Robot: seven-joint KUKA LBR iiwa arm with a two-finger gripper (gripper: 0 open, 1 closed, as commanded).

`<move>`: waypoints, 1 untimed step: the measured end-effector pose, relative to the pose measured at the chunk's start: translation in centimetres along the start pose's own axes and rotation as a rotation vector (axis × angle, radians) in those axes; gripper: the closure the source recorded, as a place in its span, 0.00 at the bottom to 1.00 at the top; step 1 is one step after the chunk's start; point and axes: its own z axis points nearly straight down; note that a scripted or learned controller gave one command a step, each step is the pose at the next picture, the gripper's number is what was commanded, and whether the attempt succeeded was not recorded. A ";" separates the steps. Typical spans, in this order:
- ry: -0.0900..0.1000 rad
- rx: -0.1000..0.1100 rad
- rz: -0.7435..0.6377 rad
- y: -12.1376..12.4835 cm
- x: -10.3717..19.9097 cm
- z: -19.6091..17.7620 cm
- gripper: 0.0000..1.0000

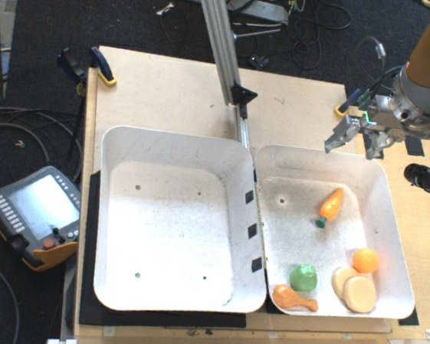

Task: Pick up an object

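My gripper (355, 140) is open and holds nothing. The carrot (331, 205) is orange with a little green end.

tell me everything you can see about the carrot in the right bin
The carrot is a small orange toy with a smooth plastic look and a dark green stub at its lower end. It lies flat on the speckled floor of the right bin, in the upper half, tilted so the orange tip points up and right. Nothing touches it; the other toys sit nearer the bin's front edge, and the tool hangs above the far rim.
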 end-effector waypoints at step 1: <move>0.001 0.006 0.002 0.2 0.3 6.4 0.00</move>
